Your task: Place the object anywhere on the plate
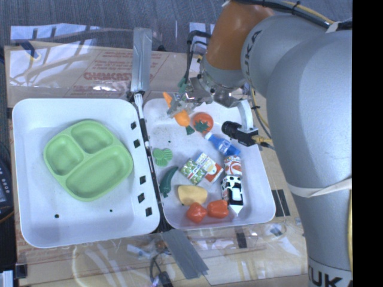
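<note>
A light green divided plate lies in the left white bin. My gripper hangs low over the far end of the right bin, pointing down at the toys there. Just beneath and beside it lie an orange carrot-like toy and a red tomato. A small orange piece shows at the gripper's left side; whether it is held or lying in the bin is unclear.
The right bin also holds a blue bottle, a cow-patterned carton, a juice box, a green leafy toy, a dark green vegetable, a yellow piece and two red pieces. A ridge divides the bins.
</note>
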Motion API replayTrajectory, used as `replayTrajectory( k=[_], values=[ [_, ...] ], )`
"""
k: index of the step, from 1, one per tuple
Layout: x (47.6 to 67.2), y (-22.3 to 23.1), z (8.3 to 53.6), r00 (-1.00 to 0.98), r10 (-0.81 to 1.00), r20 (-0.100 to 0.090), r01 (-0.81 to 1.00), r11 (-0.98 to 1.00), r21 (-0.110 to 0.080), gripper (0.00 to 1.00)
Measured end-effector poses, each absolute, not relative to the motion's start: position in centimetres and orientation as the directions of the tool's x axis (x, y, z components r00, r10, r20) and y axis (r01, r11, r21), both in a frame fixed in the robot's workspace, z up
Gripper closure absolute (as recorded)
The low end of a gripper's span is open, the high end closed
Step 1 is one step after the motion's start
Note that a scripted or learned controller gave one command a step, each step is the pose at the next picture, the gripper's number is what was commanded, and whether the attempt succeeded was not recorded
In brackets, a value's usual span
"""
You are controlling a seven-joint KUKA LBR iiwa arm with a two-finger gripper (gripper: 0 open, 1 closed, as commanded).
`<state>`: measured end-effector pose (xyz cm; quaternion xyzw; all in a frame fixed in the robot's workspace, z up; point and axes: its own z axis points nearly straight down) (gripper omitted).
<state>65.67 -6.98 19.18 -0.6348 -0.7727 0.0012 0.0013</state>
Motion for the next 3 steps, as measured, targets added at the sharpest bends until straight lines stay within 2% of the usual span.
replayTrajectory(
  k=[1,2,3],
  values=[
    [60.5,1.8,19.1,-0.154,0.988,0.001,0.988,0.154,-0.005,1.00],
    [60.5,1.7,19.1,-0.152,0.988,0.000,0.988,0.152,-0.005,0.00],
    [56.2,9.0,23.8,-0.717,0.697,0.002,0.697,0.717,-0.003,0.00]
  ],
)
